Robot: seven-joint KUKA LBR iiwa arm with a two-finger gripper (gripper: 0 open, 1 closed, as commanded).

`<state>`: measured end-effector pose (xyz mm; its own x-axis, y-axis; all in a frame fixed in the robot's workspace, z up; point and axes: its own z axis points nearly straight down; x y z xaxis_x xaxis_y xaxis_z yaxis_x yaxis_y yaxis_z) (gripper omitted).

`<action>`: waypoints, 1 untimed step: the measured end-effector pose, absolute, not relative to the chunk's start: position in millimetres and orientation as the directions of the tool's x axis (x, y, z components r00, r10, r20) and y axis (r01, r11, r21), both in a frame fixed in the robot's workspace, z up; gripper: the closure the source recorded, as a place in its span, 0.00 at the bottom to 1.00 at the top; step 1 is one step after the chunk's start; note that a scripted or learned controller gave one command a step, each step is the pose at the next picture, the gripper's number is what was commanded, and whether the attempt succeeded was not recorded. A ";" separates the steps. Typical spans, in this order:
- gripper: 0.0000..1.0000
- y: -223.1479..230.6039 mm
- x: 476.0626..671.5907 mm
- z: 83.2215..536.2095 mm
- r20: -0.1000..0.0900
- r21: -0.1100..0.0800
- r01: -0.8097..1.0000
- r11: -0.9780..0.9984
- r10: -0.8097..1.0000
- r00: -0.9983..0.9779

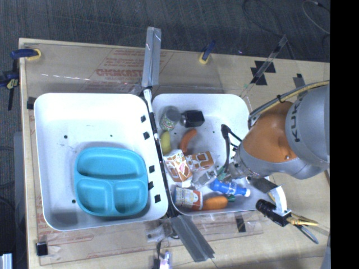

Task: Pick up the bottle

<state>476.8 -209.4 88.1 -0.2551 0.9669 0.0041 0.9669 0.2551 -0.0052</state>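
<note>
A small blue bottle [231, 189] with a blue cap lies on its side near the front right of the right bin [242, 106]. Beside it to the left are an orange carrot-like piece [215, 203] and a short, labelled jar-like bottle [187, 197]. My gripper [226, 176] reaches down from the grey and orange wrist, just above and to the left of the blue bottle and close to touching it. The wrist hides most of the gripper.
The right bin also holds printed snack packets [180, 167], an orange sausage shape [188, 139], a yellow fruit [166, 143], a grey can [170, 118] and a black block [193, 117]. A blue divided tray [112, 181] lies in the left bin [56, 111].
</note>
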 end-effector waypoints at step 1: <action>1.00 -210.1 476.6 94.1 0.005 -0.010 0.965 0.260 0.965 -0.260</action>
<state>476.6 -210.1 94.1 -0.2604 0.9655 0.0052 0.9654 0.2605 -0.0104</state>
